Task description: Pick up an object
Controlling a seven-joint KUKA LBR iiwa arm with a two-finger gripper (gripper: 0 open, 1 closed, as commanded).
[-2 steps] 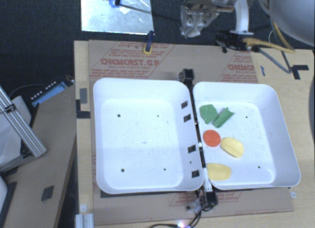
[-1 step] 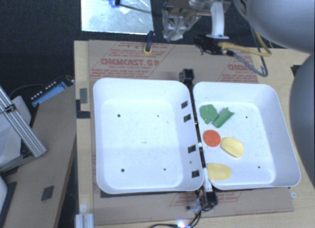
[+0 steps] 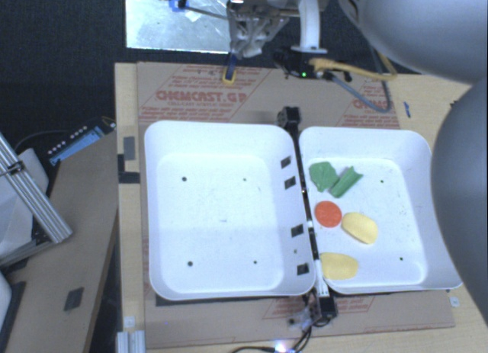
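Yellow piece (image 3: 339, 266) lies lengthwise across right bin (image 3: 412, 153).

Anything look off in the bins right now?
Nothing stands out. The flat green pieces, the round orange-red disc and two yellow lumps lie loose inside the right white bin, none spilled over its rim.

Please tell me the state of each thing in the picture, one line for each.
gripper: raised beyond the bins, holding nothing visible
green piece: lying in right bin
orange disc: lying flat, right bin
yellow piece: lying beside the disc
second yellow piece: lying near the divider
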